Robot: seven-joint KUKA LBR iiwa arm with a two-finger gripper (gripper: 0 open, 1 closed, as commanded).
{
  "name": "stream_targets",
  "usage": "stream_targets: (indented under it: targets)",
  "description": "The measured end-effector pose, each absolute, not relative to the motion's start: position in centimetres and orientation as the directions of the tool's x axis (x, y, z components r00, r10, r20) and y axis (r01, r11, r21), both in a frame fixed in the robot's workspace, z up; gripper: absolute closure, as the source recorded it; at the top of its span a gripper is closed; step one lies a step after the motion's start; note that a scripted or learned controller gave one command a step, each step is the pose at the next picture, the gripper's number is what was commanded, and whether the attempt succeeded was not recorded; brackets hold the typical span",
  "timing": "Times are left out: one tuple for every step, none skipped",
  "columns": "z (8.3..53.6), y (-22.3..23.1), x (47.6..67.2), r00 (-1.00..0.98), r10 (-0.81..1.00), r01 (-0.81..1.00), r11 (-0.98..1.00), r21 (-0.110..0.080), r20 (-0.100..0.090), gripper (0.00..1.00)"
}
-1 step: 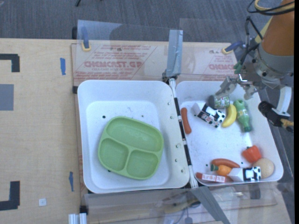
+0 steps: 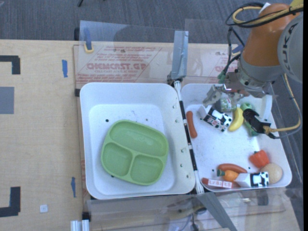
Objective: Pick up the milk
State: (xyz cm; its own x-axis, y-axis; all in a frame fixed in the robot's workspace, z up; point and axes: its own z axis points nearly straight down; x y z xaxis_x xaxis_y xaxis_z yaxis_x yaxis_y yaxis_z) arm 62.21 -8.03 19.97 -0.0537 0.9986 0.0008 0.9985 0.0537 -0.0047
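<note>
A small milk carton (image 2: 217,119) with black-and-white cow patches lies on its side in the upper part of the right bin (image 2: 211,150). My gripper (image 2: 220,99) hangs just above and behind it, open, with nothing visibly between its fingers. One grey finger (image 2: 210,96) slants toward the carton's left end. A second cow-patterned milk carton (image 2: 258,179) lies at the bin's front right, far from the gripper.
Beside the upper carton lie a banana (image 2: 236,120) and a dark green item (image 2: 253,120); a red sausage (image 2: 191,124) lies by the bin's left wall. Near the front sit a red pepper (image 2: 259,158), a beige ball (image 2: 274,172), a carrot (image 2: 230,175). The left bin (image 2: 96,105) holds a green divided plate (image 2: 134,152).
</note>
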Motion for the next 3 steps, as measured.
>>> stream_targets:
  targets:
    - [10.4,-9.8,60.9,-0.052,0.999,0.999,0.052,-0.001,0.0,0.0]
    - [11.1,-9.9,60.9,-0.049,0.999,0.999,0.049,-0.002,0.0,1.0]
    - [19.3,0.8,63.0,-0.147,0.989,0.989,0.147,-0.002,0.0,1.0]
